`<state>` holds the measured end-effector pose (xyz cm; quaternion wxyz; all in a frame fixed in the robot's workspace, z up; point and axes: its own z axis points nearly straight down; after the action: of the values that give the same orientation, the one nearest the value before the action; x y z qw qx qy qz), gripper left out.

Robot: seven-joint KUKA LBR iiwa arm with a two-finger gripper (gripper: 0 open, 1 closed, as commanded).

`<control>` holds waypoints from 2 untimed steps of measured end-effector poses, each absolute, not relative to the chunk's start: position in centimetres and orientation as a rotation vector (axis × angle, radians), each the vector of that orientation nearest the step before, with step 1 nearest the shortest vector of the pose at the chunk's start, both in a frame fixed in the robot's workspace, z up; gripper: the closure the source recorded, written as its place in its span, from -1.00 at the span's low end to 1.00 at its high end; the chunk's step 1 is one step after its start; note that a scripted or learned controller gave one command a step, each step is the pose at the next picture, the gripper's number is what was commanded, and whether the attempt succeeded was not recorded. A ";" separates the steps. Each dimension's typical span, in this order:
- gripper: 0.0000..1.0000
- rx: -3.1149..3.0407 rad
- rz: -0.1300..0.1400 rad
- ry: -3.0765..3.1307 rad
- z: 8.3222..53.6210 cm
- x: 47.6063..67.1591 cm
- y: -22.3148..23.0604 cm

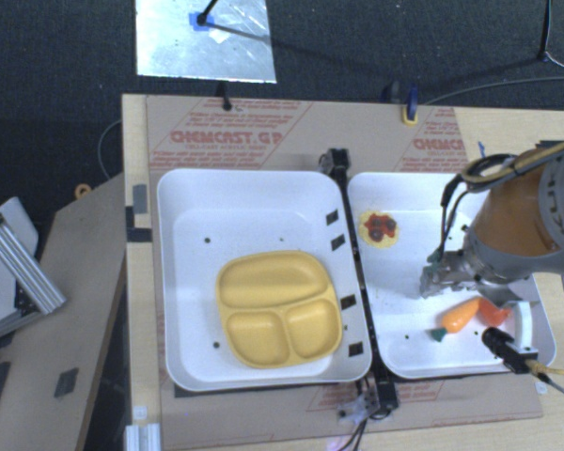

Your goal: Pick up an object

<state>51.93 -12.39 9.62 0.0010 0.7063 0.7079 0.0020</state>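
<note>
In the right bin [395, 346] lies an orange toy carrot [459, 316] with a green tip, near the front. A small yellow disc with red spots [380, 228], like a toy pizza, rests near the bin's back left. My gripper [439, 280] hangs low over the right bin, just above and left of the carrot, between it and the disc. A red-orange piece [493, 312] shows right of the carrot, partly hidden under the wrist.
The left bin [183, 252] holds a yellow divided tray [278, 306] with three compartments. A black divider [350, 252] runs between the bins. The grey arm with its orange band [512, 219] covers the right bin's right side.
</note>
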 end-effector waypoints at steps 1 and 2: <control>1.00 2.212 0.006 2.222 16.0 52.0 -12.5; 1.00 2.211 0.007 2.222 22.5 52.1 -12.5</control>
<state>52.08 -12.48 22.48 0.0034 0.7052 0.7090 0.0022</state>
